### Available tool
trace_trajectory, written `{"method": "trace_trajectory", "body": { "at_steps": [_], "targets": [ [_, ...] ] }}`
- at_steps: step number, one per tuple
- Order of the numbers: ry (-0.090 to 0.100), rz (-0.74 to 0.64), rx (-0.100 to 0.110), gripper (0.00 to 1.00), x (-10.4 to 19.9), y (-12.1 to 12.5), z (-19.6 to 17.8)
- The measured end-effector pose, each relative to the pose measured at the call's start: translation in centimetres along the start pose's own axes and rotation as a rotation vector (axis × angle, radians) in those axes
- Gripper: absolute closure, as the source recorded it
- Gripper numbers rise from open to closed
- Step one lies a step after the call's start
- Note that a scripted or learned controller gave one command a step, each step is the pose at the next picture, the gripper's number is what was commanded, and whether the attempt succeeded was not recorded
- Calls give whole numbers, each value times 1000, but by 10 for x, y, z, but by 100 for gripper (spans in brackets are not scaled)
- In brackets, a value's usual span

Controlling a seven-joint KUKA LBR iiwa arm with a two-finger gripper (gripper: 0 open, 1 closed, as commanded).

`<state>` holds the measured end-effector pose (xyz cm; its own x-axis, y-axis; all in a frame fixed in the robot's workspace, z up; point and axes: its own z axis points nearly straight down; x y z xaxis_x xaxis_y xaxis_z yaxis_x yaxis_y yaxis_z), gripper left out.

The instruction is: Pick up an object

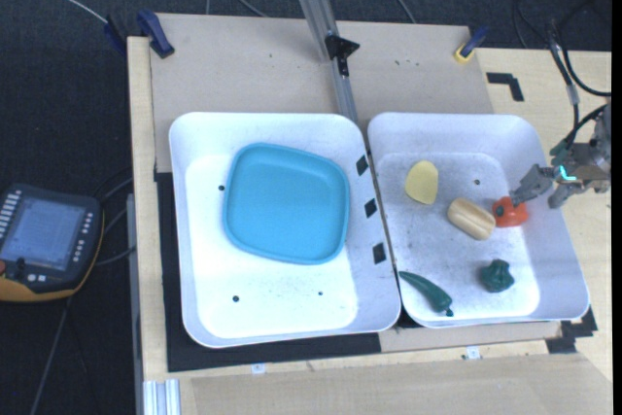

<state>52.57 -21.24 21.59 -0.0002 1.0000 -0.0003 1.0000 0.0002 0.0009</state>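
Lying in the right bin (pixel 544 146), toward its right wall, a small red-orange object (pixel 509 212) touches the right end of a tan cylindrical piece (pixel 471 218). The gripper (pixel 546 188) enters at the right edge of the frame, at mid-height; its jaws are spread, one dark finger (pixel 532 182) reaching down-left to just beside the red-orange object, the other farther right, with nothing visible between them. In the same bin, a pale yellow rounded piece (pixel 422 182) lies up-left of the tan piece, a dark green lump (pixel 497 276) sits at lower right, and a green pepper-shaped item (pixel 426 292) rests near the bottom-left rim. The left bin (pixel 194 209) holds a blue square plate (pixel 288 202) at its centre. Both bins rest on the bench (pixel 243 63). A handheld pendant with a screen (pixel 44 238) lies at the far left of the frame.
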Motion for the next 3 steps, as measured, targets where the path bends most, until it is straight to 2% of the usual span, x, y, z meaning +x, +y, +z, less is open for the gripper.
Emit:
{"method": "trace_trajectory", "body": {
  "at_steps": [1,3],
  "targets": [
    [0,0,0,0,0,0,0],
    [2,0,6,0,9,-1,123]
  ]
}}
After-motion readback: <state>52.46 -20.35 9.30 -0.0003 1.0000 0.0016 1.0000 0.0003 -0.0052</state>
